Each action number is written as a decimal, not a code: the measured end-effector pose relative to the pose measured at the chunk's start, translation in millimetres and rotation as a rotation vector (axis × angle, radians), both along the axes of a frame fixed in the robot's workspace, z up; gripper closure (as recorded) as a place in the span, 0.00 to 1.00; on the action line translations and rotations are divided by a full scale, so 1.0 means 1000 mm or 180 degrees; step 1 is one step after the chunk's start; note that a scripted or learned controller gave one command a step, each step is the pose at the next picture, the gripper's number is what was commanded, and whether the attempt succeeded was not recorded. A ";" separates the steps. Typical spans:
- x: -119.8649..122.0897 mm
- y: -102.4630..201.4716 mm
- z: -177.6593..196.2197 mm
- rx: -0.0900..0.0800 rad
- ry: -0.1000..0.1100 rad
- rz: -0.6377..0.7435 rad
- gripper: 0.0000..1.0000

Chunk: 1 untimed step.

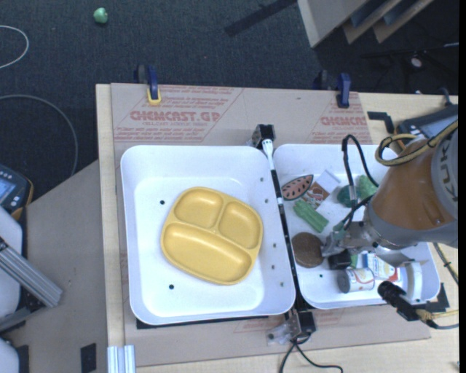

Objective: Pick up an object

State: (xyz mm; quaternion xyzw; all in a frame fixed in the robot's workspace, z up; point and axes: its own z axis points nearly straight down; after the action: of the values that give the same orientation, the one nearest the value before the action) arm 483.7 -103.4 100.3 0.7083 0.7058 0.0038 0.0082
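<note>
The arm is lowered into the right bin (429,288), presumably to reach the clutter gathered there; the gripper (342,251) is set low among the objects, and how the jaws stand cannot be told. A brown disc (307,249) lies just beside it, a green block (312,216) nearby. A yellow divided plate (211,234) sits alone in the left bin (138,218). Cables and crowding are judged likely to hinder a clean grasp.

floor: dark carpet (182,44) | green ball (100,14) | loose cable (44,109)

arm (419,193): grey | orange band (broad, glossy) | black cables
</note>
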 end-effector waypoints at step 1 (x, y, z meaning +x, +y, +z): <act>0.097 0.070 0.091 0.0024 -0.0003 0.0049 1.00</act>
State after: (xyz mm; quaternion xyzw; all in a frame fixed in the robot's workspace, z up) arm 580.9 -33.0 191.1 0.7029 0.7112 0.0068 0.0058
